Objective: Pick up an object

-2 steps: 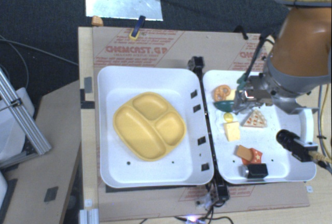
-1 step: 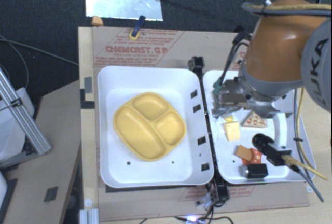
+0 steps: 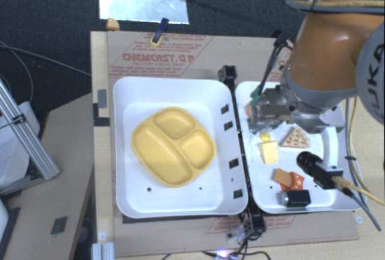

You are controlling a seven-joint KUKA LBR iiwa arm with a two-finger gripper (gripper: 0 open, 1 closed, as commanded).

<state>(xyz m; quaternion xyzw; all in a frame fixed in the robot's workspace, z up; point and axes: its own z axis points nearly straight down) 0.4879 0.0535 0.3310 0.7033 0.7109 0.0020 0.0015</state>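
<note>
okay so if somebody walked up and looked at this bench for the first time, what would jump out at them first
Probably the yellow divided plate, lying alone in the left bin. Next, the big grey and orange arm looming over the right bin, with its gripper low at that bin's upper left. Below it lie small toy foods: a pizza slice, a yellow block and an orange-red piece.

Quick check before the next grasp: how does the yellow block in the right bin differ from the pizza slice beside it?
The yellow block is a plain pale yellow and roughly square; the pizza slice is triangular, tan-edged with red spots. The block lies nearer the divider between the bins, the slice farther right, beside the arm. The block sits lower in view than the slice. Both are small toy foods lying flat in the right bin, just below the gripper.
</note>
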